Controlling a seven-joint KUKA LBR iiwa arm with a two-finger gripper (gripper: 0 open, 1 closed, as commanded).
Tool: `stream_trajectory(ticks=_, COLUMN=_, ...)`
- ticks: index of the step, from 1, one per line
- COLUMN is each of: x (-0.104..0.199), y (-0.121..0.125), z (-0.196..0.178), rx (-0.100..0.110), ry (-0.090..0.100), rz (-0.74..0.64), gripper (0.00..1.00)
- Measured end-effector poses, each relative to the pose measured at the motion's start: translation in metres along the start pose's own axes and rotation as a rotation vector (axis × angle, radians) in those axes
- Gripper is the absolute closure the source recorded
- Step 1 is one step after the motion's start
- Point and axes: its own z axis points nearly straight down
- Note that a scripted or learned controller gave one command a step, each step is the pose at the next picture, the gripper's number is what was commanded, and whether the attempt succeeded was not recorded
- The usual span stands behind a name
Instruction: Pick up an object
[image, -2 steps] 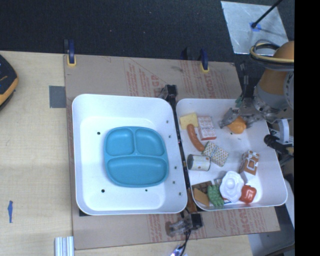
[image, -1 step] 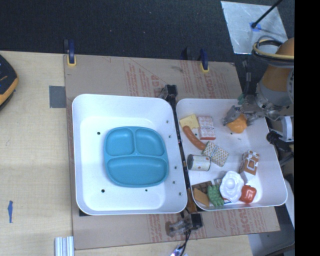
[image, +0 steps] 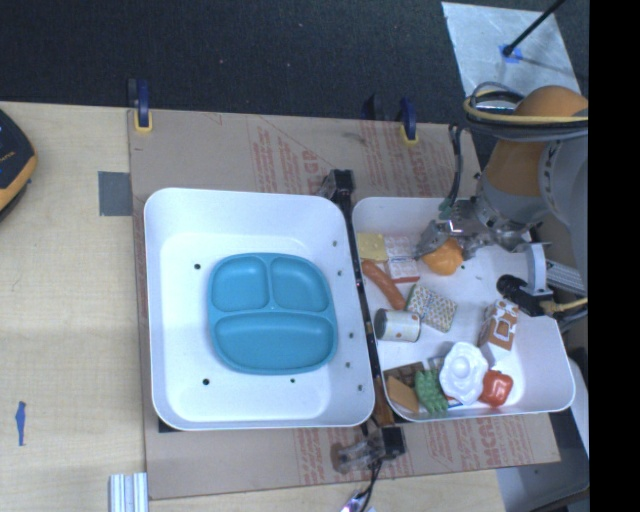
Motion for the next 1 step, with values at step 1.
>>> stream_trajectory(ticks=1, x=0.0425, y=0.0122, z=-0.0591, rx=-0.005, ry=0.002, rz=0.001, gripper=1.0)
